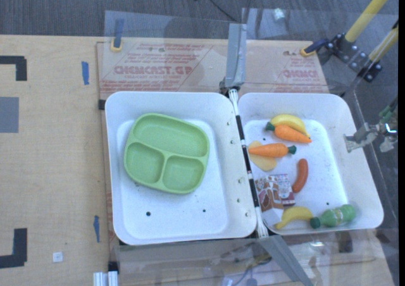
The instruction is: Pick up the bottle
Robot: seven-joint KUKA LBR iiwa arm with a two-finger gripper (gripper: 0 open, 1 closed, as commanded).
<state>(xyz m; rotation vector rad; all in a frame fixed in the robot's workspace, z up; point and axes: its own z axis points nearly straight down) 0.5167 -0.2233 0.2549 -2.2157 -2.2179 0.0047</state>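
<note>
You find the bottle (334,216), a small green one, lying on its side in the near right corner of the right bin (362,131), its dark cap pointing left. Just beside that cap, touching or almost touching it, lies a yellow banana (295,216), curving toward the near left of the bin. A little farther in and to the left sits a printed packet (274,192) with red and white markings, and a red sausage (300,175) lies upright-slanted just right of it, between the packet and the open floor of the bin. Farther still you see an orange carrot (271,150) resting over a pale yellow piece, then a second carrot (292,133) and a second banana (288,121) together near the far side. The bottle's right and near sides press close to the bin's sloping wall. The left bin (120,145) holds a green divided plate (167,152). Both bins rest on the wooden worktop (44,164). At the right edge, beside the right bin's rim and well apart from the bottle, you see the pincer (373,134), a grey metal shape; whether it is parted or closed you cannot tell.
</note>
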